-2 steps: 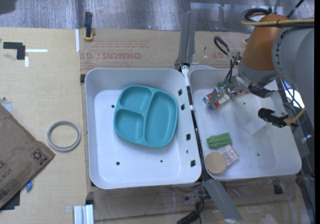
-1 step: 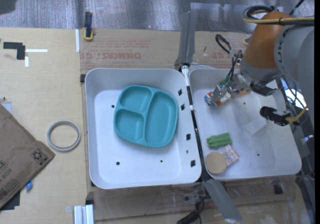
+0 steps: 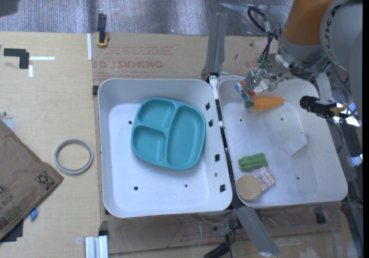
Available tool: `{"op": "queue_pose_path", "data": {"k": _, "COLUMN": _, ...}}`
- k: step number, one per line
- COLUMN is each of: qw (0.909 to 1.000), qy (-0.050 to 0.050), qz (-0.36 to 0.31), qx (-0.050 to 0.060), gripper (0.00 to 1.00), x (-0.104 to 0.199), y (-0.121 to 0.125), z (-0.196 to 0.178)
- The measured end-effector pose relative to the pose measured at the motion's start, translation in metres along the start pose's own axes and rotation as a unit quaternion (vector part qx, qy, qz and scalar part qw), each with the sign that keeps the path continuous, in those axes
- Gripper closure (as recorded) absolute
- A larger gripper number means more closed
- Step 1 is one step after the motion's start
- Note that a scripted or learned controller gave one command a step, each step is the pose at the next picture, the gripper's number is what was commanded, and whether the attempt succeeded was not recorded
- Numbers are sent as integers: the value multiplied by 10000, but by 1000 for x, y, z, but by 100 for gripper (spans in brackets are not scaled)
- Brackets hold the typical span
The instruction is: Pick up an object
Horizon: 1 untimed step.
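Observation:
My gripper (image 3: 252,86) hangs low over the back left corner of the right bin (image 3: 323,193), below the orange-banded wrist. An orange carrot (image 3: 268,102) lies just to its right and slightly nearer the front, close to the gripper tip. A small red and blue bit shows at the tip; I cannot tell what it is. Toward the front of the same bin lie a green pea pod (image 3: 252,162), a round tan cookie (image 3: 249,188) and a small patterned packet (image 3: 266,177). A pale translucent piece (image 3: 295,145) rests mid-bin.
The left bin (image 3: 115,193) holds a teal divided plate (image 3: 169,133). On the bench to the left are a roll of tape (image 3: 73,155) and a brown cardboard box (image 3: 20,179). Cables and a black fitting (image 3: 314,104) hang along the right bin's far edge.

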<state>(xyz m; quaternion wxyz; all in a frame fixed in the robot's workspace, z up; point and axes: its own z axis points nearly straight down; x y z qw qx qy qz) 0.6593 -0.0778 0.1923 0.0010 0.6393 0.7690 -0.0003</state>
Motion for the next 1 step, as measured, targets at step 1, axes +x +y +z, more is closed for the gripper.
{"op": "queue_pose_path", "data": {"k": 1, "qw": 10000, "qy": -9, "qz": -10, "qx": 3, "gripper": 100, "x": 0, "y": 0, "z": -8}}
